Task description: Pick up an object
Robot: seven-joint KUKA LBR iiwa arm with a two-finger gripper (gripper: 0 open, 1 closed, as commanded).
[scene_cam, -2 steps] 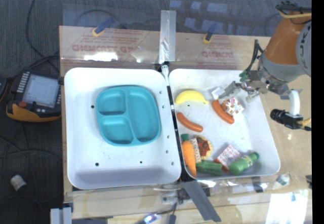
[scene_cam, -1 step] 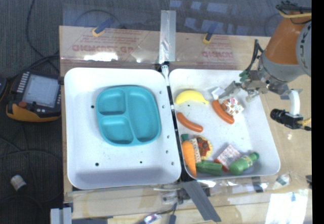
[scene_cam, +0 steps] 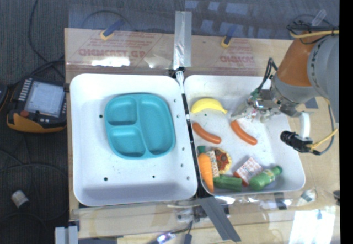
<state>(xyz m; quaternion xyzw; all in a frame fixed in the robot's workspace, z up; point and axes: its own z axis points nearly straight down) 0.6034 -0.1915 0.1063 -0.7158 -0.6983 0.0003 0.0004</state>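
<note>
Hovering low in the right bin [scene_cam: 292,179], the gripper [scene_cam: 255,109] is sitting just above the upper end of a hot dog [scene_cam: 243,131], and honestly I can't tell if it's gripping anything or hanging loose. A banana [scene_cam: 208,106] is lying off to its left, with a second hot dog [scene_cam: 206,135] below that. Farther down from the gripper, a carrot [scene_cam: 204,169], a cucumber [scene_cam: 227,183] and a green bottle [scene_cam: 265,177] are crowding the bin's near edge. Way over left, a teal divided plate [scene_cam: 139,125] is sitting in the left bin [scene_cam: 88,182].
</note>
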